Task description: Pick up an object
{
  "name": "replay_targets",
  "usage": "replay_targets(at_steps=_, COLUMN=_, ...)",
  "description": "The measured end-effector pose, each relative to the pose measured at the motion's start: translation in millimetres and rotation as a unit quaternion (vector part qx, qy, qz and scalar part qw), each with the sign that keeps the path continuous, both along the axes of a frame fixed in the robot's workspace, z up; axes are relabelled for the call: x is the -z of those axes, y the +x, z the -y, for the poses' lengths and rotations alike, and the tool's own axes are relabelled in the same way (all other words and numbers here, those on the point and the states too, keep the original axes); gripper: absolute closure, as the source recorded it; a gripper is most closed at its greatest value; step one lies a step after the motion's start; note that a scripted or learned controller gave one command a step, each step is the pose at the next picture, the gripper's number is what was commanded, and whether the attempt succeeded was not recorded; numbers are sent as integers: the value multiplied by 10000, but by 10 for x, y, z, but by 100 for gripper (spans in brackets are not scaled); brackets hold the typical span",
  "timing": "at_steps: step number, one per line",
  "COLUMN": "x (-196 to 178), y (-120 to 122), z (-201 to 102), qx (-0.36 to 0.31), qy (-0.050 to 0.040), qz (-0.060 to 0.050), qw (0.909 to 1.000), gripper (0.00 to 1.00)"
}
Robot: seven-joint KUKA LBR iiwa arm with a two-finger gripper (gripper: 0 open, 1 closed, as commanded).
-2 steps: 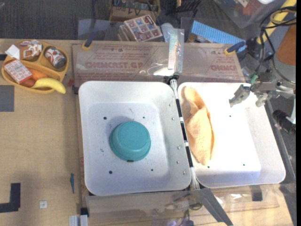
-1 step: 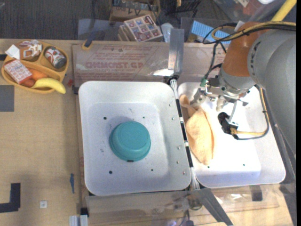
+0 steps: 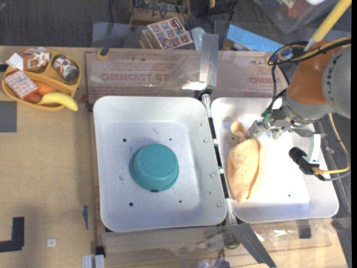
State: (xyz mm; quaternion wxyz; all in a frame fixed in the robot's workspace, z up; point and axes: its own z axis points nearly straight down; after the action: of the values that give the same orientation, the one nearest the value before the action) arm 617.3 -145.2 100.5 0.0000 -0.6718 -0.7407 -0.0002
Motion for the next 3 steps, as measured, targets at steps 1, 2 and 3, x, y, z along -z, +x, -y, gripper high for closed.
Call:
replay_targets(at_steps=1, x=105, y=-355, z=-339, qx=-472, qy=-9, qz=53, qw=9989, gripper=0)
replay_targets(at_steps=2, x=-171, y=-1114, z=-333, qx=-951, qy=1, qz=2, qw=9955, gripper=0)
replay_targets(at_steps=3, x=112, y=-1195, z=-427, qx=-394, qy=-2, qz=37, qw=9992, gripper=0)
